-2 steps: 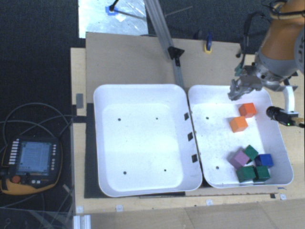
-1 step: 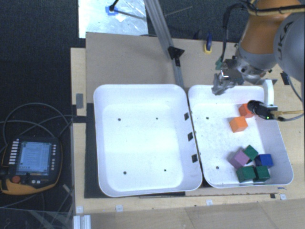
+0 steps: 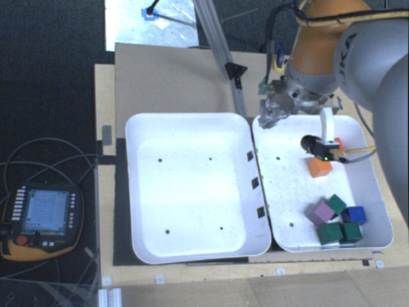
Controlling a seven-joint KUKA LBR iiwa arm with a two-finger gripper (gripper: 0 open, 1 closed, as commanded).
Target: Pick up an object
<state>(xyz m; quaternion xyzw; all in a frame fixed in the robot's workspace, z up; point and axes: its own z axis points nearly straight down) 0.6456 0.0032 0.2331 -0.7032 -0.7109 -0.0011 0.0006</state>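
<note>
With the gripper (open or closed, we cannot tell) over the right bin's far left corner, well apart from the orange block and the near-corner cluster of blocks, we risk hitting the rim and grabbing nothing

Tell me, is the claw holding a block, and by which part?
Nothing shows in the claw. The orange block lies apart from it in the right bin.

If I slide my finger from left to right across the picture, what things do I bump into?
handheld controller → left bin → orange block → blue block. The purple and green blocks sit too bunched together to give them a place in the order.
</note>
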